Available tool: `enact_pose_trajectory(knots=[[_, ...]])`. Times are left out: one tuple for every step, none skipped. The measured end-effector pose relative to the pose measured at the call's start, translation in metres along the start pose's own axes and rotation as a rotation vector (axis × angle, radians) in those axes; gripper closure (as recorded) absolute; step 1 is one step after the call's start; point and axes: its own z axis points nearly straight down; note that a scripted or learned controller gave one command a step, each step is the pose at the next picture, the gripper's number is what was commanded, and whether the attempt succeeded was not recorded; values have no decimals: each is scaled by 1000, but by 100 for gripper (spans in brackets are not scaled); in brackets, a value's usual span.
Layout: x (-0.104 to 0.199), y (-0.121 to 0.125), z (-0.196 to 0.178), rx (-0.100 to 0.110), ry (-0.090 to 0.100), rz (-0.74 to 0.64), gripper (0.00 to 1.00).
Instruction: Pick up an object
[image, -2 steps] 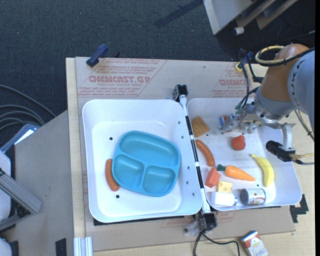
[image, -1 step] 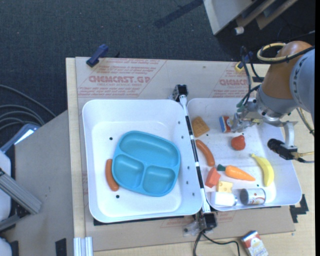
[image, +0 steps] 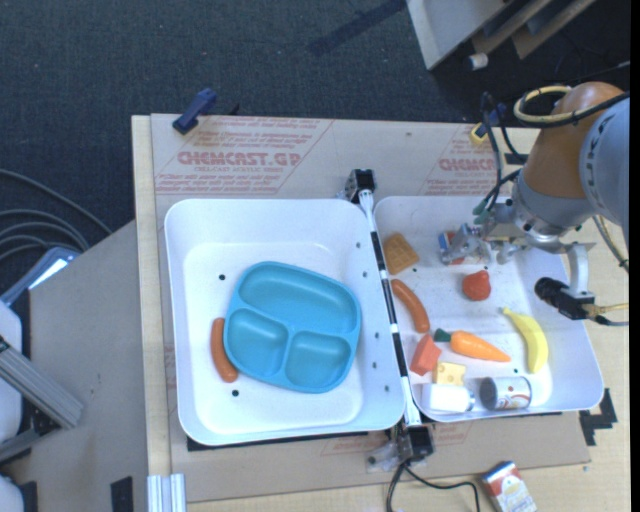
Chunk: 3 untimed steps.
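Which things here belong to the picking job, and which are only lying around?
Job:
gripper
tomato
carrot
banana
sausage
can
right bin

Lying around:
blue tray
left bin
blue clamp
cables

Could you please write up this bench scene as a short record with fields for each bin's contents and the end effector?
left bin: blue divided plate; sausage beside the plate's left edge
right bin: bread slice, sausage link, tomato, carrot, banana, cheese cube, can on its side
end effector: low over the right bin's far part, above the tomato; nothing visibly held
arm: enters from the right
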Motion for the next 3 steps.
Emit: enact_pose_trajectory(knots=[[-16, 15, 21, 2, 1, 3, 0], [-15, 16, 10, 0, -1, 1, 100], [63, 1, -108, 1, 2, 2, 100]])
